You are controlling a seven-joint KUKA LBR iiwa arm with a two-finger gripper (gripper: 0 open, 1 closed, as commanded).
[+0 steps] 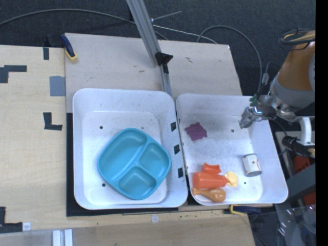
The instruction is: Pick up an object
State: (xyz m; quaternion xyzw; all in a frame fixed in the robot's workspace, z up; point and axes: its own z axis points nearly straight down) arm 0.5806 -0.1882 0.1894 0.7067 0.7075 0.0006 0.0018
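My gripper (pixel 246 120) hangs over the upper right part of the right bin (pixel 266 137), near its right wall, with nothing seen between its fingers. Below it in the same bin lies a small white and silver cylinder (pixel 251 164). A purple flat piece (pixel 196 131) rests toward the bin's left side. At the bin's front sit an orange toy (pixel 209 178), a small yellow piece (pixel 231 179) and a tan drumstick-shaped toy (pixel 211 193).
The left bin (pixel 84 137) holds a blue divided plate (pixel 134 162). A grey metal pole (pixel 146 27) slants in from the top to the seam between the bins. Cables lie on the dark floor behind the bench.
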